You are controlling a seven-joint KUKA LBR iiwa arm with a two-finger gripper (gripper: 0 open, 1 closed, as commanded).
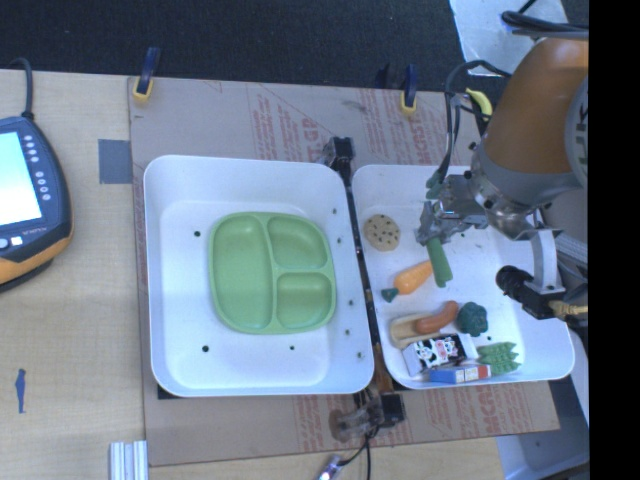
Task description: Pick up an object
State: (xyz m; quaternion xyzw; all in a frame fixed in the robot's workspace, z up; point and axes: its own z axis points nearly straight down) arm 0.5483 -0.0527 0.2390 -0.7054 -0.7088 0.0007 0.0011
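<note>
The end effector (440, 230) hangs over the right bin (552, 356), just above the toy carrot (413, 278); its grip I can't tell. The carrot looks light, stiff, slippery; best pinched mid-body.

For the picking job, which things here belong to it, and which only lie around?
Belong to the job:
- claw
- carrot
- cookie
- hot dog
- broccoli
- milk carton

Only lying around:
- green divided plate
- handheld controller
- clamps
</note>
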